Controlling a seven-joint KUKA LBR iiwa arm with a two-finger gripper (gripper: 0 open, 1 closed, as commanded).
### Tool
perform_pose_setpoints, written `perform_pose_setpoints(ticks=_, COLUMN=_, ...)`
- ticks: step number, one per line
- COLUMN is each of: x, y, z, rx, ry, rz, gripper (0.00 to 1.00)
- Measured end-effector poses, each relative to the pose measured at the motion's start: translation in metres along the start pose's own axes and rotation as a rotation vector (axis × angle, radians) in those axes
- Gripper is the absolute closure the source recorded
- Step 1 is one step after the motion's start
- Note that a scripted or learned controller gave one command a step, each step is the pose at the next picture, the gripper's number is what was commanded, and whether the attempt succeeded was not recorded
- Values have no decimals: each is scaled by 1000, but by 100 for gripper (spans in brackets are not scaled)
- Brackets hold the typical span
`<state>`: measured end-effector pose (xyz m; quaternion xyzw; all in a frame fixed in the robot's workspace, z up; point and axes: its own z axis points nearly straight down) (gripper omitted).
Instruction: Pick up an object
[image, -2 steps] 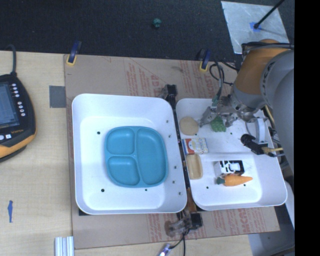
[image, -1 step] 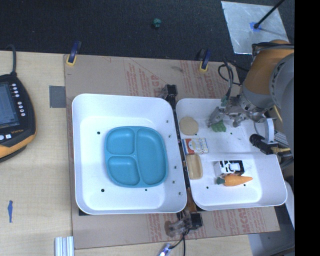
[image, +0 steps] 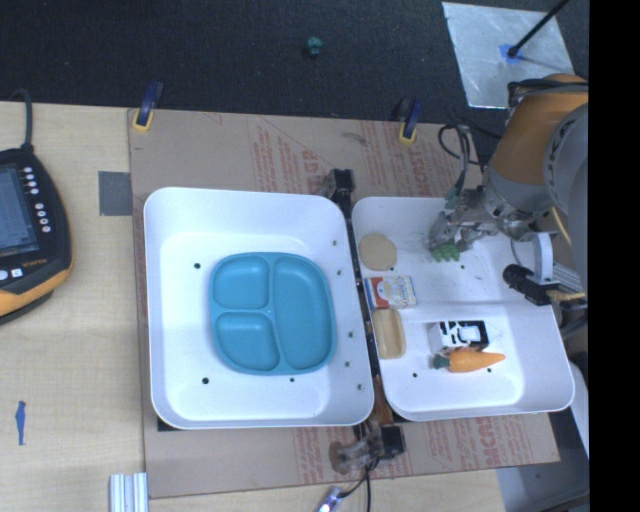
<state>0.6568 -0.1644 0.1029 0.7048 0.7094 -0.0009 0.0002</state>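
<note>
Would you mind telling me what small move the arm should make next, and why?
Probably lower the gripper straight down: it hovers at the right bin's far side over a small green item, and nothing is visibly between its fingers.

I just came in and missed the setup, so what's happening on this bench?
A grey and orange robot arm reaches in from the right, its claw low over the far part of the right bin, next to something small and green. Nearer in that bin lie a round tan piece, a small packet, a tan block and a toy carrot. The left bin holds a blue divided plate.
</note>
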Motion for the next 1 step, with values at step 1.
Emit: perform_pose_setpoints(ticks=1, x=46, y=-42, z=-95, rx=0, ry=2, rz=2, gripper=100)
